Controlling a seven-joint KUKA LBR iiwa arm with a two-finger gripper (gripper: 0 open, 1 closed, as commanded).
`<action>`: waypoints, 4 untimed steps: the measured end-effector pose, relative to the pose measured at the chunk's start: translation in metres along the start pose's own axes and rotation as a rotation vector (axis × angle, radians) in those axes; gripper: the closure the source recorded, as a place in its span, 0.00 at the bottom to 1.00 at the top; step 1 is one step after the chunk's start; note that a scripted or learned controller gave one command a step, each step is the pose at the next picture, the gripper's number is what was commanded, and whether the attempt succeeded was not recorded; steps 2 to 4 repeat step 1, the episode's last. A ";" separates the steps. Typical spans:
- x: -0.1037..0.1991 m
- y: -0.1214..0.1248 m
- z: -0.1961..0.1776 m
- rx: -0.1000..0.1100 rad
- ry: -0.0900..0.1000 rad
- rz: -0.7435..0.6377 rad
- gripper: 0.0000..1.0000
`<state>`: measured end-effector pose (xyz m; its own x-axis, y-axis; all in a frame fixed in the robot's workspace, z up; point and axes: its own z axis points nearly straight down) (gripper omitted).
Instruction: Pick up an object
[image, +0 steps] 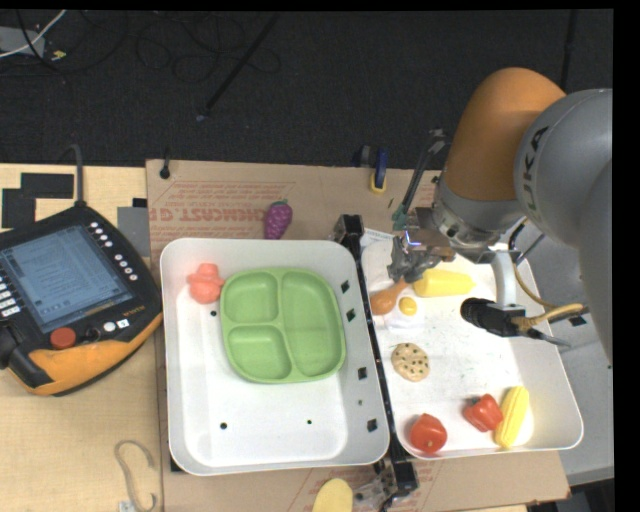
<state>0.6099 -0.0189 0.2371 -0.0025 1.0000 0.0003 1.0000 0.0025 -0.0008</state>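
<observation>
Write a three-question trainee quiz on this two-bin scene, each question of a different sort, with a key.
1. True or false: the green divided tray lies in the right bin.
2. Multiple choice: the gripper hangs over the right bin's A) far left corner, B) near right corner, C) middle.
3. Fill in: beside the green divided tray in the left bin lies a ___ toy.

Key: 1 false; 2 A; 3 pink.
</observation>
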 end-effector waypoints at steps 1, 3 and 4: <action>0.004 0.005 0.012 0.003 0.000 0.000 1.00; 0.004 0.005 0.012 0.003 0.000 0.000 1.00; 0.004 0.005 0.012 0.003 0.000 0.000 1.00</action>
